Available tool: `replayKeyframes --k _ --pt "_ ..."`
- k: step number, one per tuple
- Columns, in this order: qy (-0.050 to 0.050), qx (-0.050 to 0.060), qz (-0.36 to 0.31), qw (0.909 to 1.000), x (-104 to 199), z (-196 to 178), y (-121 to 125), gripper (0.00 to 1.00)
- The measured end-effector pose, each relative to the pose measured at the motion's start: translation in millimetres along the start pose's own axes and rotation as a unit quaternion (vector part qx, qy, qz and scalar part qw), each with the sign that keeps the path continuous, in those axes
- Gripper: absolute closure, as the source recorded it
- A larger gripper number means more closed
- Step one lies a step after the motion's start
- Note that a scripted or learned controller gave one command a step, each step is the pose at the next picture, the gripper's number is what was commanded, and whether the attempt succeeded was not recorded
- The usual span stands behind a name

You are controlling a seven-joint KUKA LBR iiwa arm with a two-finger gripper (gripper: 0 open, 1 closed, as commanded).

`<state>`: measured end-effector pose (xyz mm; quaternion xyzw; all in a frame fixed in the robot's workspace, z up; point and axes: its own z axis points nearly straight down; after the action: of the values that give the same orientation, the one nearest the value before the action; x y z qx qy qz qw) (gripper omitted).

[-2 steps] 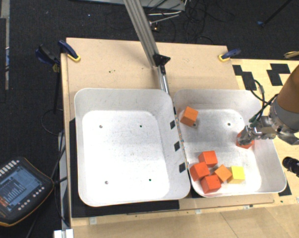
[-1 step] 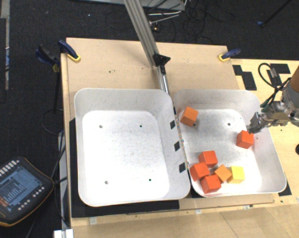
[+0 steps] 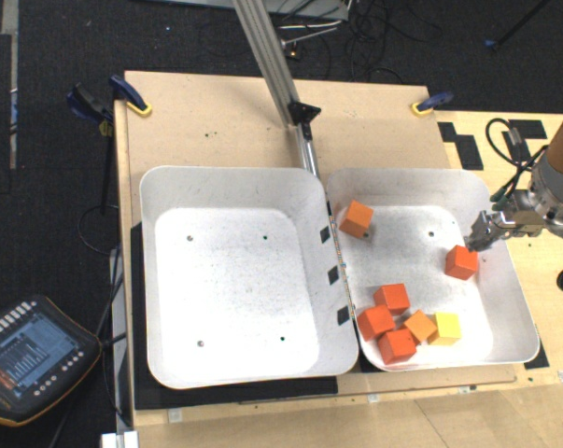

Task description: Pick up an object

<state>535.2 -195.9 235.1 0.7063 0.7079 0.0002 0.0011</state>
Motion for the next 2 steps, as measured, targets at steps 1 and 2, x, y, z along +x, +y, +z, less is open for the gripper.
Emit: replayKeyframes --k 1,2 --pt "0.002 0.001 -0.003 1.0000 62.8 4.6 5.6 1.00" --pt "0.002 0.001 -0.004 1.0000 123.6 10.5 18.2 1.00"
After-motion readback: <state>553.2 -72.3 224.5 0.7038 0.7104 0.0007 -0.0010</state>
